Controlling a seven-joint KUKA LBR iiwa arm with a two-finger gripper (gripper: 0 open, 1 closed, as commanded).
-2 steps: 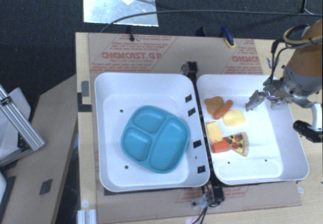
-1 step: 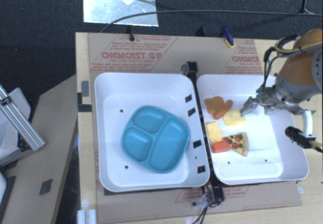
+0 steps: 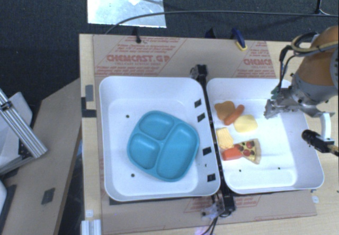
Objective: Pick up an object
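Several toy foods lie in the left half of the right bin (image 3: 296, 175). A tan cookie-like piece (image 3: 224, 107) touches an orange sausage (image 3: 234, 115), and a pale yellow lump (image 3: 245, 123) rests just below them. Lower down are a yellow cheese block (image 3: 225, 137), a red strip (image 3: 231, 154) and a pizza slice (image 3: 249, 150). My gripper (image 3: 271, 108) hangs over the right bin's upper right part, to the right of the yellow lump and apart from every piece. Nothing shows in its grasp.
The left bin (image 3: 119, 96) holds a blue divided plate (image 3: 163, 145). A black hinge strip (image 3: 207, 123) runs between the bins. The arm's orange band (image 3: 320, 67) and a black cable fitting (image 3: 317, 139) sit over the right bin's right wall.
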